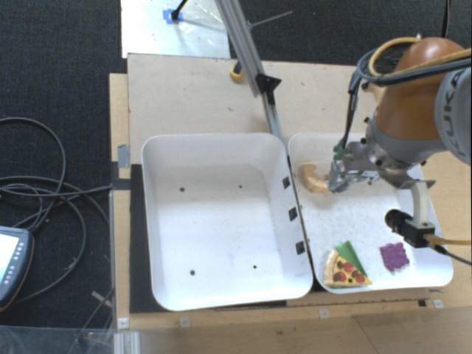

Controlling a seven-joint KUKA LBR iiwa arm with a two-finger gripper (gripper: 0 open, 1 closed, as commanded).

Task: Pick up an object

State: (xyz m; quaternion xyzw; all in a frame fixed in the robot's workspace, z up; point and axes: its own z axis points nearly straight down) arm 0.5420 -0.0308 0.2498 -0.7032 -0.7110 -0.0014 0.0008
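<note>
The arm (420,102) reaches in from the right over the right bin (442,275); its pincer (338,184) hangs low just beside a tan croissant (313,178) near that bin's upper left corner; whether it is open or grips anything, I cannot tell; a pizza slice (345,266) and a purple piece (394,257) lie along the near edge; the left bin (158,161) sits beside it on the tabletop (184,94).
</note>
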